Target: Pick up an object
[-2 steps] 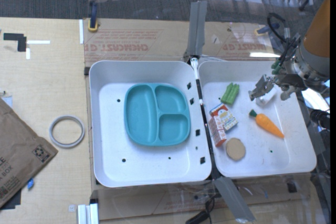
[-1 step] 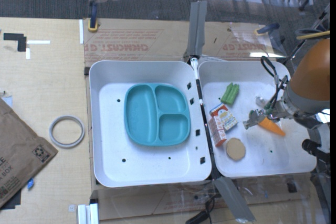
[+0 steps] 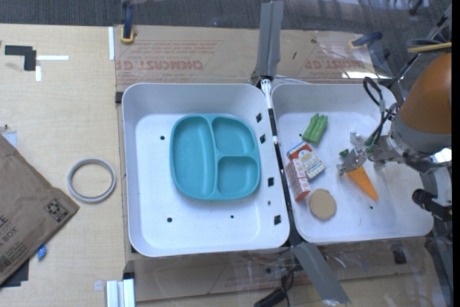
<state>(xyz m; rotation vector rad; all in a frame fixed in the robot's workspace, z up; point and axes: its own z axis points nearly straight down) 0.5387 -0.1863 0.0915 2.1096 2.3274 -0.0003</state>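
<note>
Carrot [image 3: 364,182] looks like the target here: a small orange toy cone, probably light, hard plastic and a bit slick, so pinching across the fat top end beats chasing the pointy tip. It lies in the right bin [image 3: 402,230], just right of the little carton [image 3: 305,163] and up-right of the tan cookie [image 3: 323,204]. The gripper [image 3: 351,161] sits right at the carrot's upper end, touching or nearly so. Can't tell if it's released or clenched, too small and cluttered. Green veggie [image 3: 315,128] lies above the carton.
</note>
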